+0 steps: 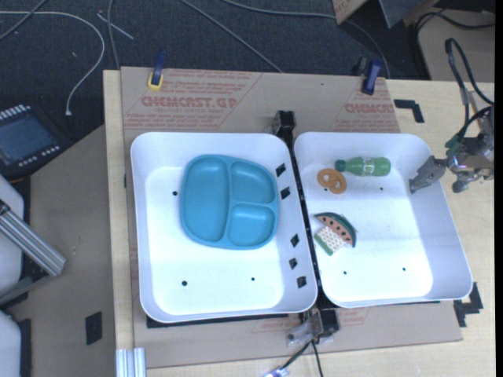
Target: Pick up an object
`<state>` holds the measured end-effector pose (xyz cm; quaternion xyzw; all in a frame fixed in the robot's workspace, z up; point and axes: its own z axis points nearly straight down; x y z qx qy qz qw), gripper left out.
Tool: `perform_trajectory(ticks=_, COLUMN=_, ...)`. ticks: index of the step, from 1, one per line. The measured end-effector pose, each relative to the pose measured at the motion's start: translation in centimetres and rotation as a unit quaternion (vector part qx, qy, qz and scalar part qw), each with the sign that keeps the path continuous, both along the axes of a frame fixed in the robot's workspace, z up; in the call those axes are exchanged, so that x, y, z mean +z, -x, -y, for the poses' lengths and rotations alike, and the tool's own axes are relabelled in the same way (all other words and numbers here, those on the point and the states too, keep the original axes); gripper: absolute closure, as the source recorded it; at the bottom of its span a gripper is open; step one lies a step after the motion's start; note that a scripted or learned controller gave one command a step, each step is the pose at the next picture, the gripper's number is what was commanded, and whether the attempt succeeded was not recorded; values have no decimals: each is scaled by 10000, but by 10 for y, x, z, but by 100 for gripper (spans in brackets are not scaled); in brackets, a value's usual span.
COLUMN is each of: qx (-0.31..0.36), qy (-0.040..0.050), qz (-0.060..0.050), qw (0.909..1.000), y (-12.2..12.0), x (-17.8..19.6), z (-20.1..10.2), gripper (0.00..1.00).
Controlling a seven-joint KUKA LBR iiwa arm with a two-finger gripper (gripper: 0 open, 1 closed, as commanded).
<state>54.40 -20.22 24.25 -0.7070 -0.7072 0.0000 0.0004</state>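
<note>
The right bin [440,250] holds three small items. A green bottle [363,166] lies on its side near the far wall, with a brown pretzel [332,180] just left of it. A watermelon slice [335,232] lies near the bin's left wall. My gripper [442,177] hovers at the right bin's right rim, well right of the bottle. It is open, with nothing between its fingers [424,175].
The left bin [157,273] carries a blue divided plate [229,201]. A black divider with clips [292,210] runs between the bins. Clamps sit on the cardboard-topped bench [236,93] at the back, and cables trail on the floor beyond it.
</note>
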Motion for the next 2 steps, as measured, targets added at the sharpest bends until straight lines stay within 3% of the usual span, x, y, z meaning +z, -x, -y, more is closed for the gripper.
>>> perform_trajectory(ticks=2, qx=-4, qy=-10, qz=-29, qw=10000, y=-8, x=-105, z=9, gripper=0)
